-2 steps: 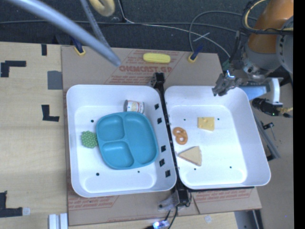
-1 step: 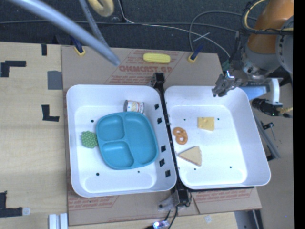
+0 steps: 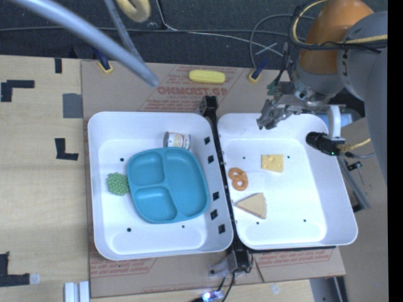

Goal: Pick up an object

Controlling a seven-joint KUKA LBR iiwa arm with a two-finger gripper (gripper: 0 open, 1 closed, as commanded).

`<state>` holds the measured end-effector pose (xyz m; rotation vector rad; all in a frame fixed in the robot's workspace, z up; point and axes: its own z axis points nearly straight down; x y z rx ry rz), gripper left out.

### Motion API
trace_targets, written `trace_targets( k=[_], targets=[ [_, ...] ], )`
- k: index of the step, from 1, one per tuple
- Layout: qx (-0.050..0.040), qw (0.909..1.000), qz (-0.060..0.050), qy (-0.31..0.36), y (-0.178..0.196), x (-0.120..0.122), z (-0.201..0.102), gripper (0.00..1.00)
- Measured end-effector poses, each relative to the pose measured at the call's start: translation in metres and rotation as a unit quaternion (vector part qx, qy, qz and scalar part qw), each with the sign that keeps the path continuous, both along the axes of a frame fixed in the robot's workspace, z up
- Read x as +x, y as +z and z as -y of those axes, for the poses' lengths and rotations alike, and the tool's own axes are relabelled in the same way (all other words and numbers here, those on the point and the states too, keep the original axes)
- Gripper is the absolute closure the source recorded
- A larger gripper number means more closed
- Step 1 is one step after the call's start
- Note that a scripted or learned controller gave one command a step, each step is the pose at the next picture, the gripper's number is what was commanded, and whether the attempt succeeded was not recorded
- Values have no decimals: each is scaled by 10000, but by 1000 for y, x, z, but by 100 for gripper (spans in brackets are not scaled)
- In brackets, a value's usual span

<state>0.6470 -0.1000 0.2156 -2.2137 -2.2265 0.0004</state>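
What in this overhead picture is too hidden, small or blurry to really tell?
- Gripper: too small and dark in the camera view to tell how its fingers stand.
- Small can: label too small to read; the blue tray overlaps its lower edge.
- Green object: partly tucked behind the tray's left edge.
- Arm: cut off by the right edge.

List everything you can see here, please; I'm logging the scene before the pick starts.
bins: 2, white, side by side on the bench; left bin, right bin
divided plate: 1, blue, left bin
small can: 1, pale with a dark band, left bin, at the plate's far edge
green toy: 1, green, left bin, against the plate's left edge
pretzel: 1, orange-brown, right bin
cheese square: 1, yellow, right bin
sandwich wedge: 1, tan, right bin
yellow piece: 1, yellow, on the cardboard behind the bins
arm: 1, grey and orange, from the right
jaws: over the right bin's far edge
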Motion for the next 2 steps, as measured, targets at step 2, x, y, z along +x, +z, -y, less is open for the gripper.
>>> trace_targets(
  k=[2],
  targets=[
    [-4, 10000, -4, -4, -10, 2, -116, 100]
  ],
)
